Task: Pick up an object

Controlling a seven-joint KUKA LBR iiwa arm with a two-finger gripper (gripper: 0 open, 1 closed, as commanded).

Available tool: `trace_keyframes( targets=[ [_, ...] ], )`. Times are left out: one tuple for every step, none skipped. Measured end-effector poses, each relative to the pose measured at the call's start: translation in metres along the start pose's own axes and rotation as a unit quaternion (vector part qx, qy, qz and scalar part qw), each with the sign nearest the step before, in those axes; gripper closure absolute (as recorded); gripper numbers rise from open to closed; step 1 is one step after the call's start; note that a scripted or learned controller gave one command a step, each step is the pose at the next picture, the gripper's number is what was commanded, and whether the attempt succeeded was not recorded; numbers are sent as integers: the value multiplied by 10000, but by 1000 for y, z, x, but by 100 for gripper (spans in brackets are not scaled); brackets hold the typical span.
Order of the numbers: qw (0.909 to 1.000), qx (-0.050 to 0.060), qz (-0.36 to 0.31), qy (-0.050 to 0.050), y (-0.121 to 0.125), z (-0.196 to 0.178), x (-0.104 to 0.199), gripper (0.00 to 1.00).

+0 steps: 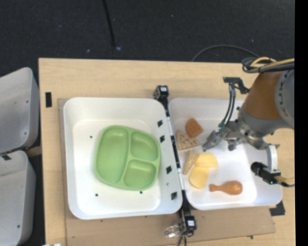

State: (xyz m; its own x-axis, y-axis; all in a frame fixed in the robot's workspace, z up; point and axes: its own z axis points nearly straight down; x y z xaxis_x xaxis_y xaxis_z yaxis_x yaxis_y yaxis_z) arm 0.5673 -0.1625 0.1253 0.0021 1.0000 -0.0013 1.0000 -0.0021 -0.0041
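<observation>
Where the dark floor (143, 19) ends, a pale wooden bench (118, 78) begins, carrying two shallow white bins side by side. A black cable (107, 14) runs across the floor above the bench. Two pale grey slabs (10, 111) sit off the bench's left edge, cut by the frame. Left bin (77, 199): a green divided plate (127, 158) lies roughly centred. Right bin (215, 204): a brown waffle piece (193, 127), a tan cracker (184, 140), a yellow block (202, 169) and a drumstick-shaped toy (227, 188), all near the bin's left and lower part. The arm (269, 99) enters from the right, orange band uppermost, partly cut off. The gripper (213, 140) hangs low over the right bin, just right of the cracker and above the yellow block. Cannot tell how it is set; wrist hardware blurs together. Nothing visibly held.
</observation>
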Motion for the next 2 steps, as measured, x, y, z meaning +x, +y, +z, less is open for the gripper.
trace_keyframes(
  targets=[
    [10000,-38,20,-2,2,-15,-1,100],
    [10000,-49,-22,-1,4,-61,5,100]
  ],
)
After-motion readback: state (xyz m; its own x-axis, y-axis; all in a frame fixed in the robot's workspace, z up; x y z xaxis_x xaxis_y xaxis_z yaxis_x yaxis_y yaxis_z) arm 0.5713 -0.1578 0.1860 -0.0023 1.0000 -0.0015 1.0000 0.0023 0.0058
